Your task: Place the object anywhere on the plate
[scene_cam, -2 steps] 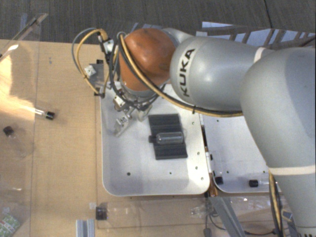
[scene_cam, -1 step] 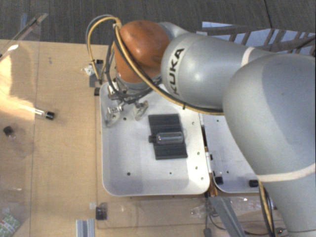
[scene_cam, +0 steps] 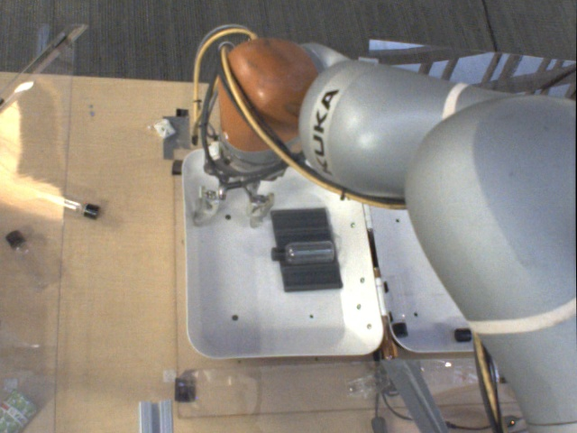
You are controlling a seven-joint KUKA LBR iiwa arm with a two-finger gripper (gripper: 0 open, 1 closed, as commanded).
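White bin, dark plate bearing object, hand apart

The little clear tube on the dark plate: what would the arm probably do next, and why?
Probably lift the gripper up and away. The clear tube already lies on the dark plate in the left bin, while the open fingers stand apart from it, beside the plate's upper-left corner with nothing between them, so the placing looks done.
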